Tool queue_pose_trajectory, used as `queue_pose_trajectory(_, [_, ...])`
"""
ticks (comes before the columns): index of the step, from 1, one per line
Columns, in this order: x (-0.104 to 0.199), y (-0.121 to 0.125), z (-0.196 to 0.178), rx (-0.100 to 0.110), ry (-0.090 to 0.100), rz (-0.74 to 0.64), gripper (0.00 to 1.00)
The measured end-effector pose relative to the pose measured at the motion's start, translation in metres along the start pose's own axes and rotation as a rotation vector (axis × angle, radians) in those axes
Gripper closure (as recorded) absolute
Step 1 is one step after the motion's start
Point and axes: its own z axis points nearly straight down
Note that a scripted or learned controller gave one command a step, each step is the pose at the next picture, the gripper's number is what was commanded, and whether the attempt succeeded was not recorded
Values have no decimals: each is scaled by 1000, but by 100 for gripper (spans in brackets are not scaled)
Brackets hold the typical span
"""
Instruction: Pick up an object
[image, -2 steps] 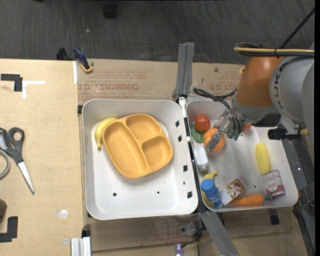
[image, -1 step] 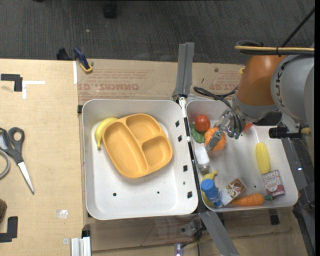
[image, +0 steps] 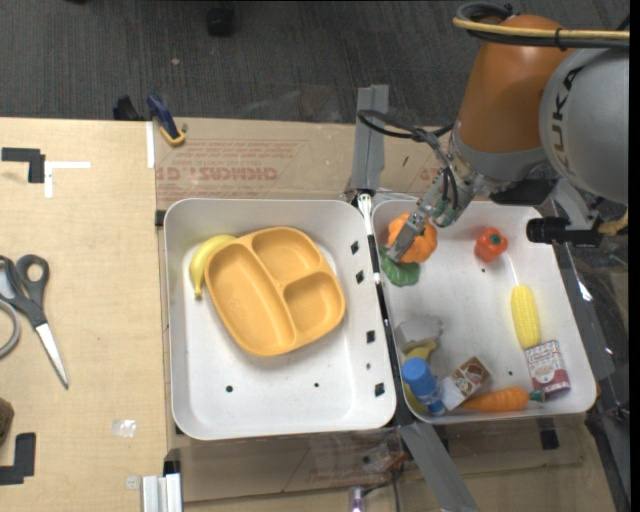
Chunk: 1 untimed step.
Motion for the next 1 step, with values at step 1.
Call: queue_pose_trajectory(1, [46, 59, 1, 1, -1, 121, 100])
